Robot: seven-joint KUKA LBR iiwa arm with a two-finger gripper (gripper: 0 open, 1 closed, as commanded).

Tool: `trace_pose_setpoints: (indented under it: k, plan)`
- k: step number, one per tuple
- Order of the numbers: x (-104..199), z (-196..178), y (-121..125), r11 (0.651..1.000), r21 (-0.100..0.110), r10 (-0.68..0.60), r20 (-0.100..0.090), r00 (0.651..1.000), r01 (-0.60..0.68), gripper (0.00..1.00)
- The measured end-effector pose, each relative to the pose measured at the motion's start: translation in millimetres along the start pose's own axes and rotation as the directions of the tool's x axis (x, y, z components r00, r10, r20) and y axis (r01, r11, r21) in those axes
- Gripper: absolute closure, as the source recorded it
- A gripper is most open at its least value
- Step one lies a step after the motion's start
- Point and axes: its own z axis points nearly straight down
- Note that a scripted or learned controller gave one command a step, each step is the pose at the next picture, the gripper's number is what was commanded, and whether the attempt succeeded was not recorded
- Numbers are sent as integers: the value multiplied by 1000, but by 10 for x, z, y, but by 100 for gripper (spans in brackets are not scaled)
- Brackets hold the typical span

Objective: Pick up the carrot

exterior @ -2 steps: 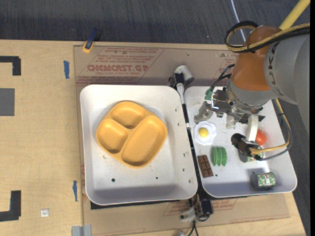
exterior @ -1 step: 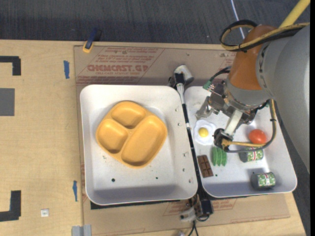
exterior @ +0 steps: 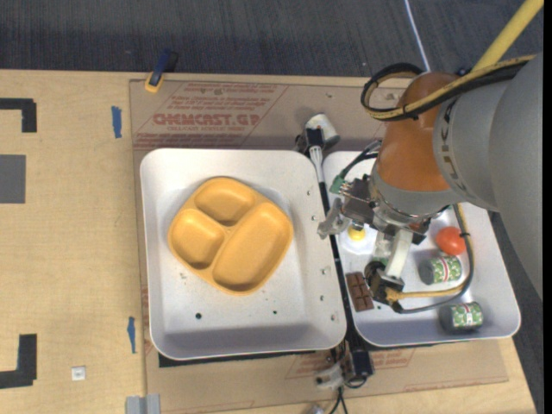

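Note:
An orange-red rounded thing (exterior: 450,241), which may be the carrot, lies in the right bin (exterior: 500,304) near its right wall, partly tucked under the arm. The gripper (exterior: 364,224) hangs low over the left half of that bin, to the left of the orange-red thing and apart from it. The grey arm and its orange band cover most of the gripper from above. A small white and yellow thing (exterior: 354,236) shows just beneath the gripper.
Two green cans (exterior: 442,271) (exterior: 462,316) lie in the right bin's near right part. A brown chocolate bar (exterior: 360,291) rests by its left wall. The left bin (exterior: 164,317) holds a yellow three-part plate (exterior: 229,233). A white bottle-like thing (exterior: 317,134) sits behind the bins.

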Motion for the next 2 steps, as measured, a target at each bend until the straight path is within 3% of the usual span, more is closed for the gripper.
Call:
trace_pose_setpoints:
  k: [1, 2]
  plan:
    - [-73, 3, -498, 997, 0, -82, 0, 997, 82, 0]
    - [-67, -100, -490, 997, -3, -81, -1, 997, 81, 100]
